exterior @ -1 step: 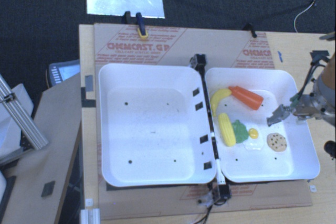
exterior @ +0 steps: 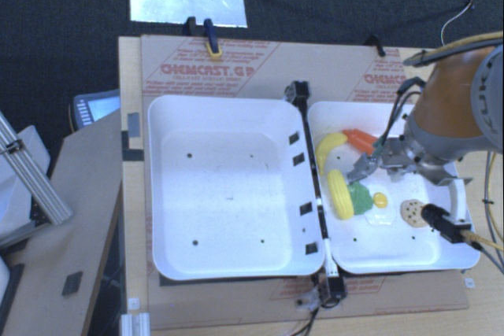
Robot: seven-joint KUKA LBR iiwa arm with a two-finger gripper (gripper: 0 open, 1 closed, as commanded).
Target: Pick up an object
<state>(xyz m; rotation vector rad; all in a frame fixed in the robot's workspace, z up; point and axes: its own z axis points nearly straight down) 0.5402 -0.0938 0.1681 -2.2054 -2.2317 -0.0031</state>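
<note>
Reaching in from the right, the arm (exterior: pixel 461 102) is the biggest thing going, its grey and orange bulk hanging over the right bin (exterior: pixel 394 260). Left of that bin sits the other bin (exterior: pixel 228 193), and the two share a middle wall. Everything worth grabbing is bunched up against that shared wall on the right bin's side: a yellow corn cob (exterior: pixel 340 194) lying right along the wall, a banana (exterior: pixel 330 145) just above it, a carrot (exterior: pixel 361 140) poking out beside the banana, and a green lump (exterior: pixel 361 199) touching the corn. A cookie (exterior: pixel 412 211) and a small yellow ball (exterior: pixel 380 200) sit further from the wall, out in the open.

The gripper (exterior: pixel 367 167) hovers low between the banana and the green lump, seemingly lined up on that cluster, but whether it's wide or pinched can't be made out from this angle, and nothing clearly sits between its tips. Crowding near the wall looks like the tricky part; the cookie side has way more elbow room.
</note>
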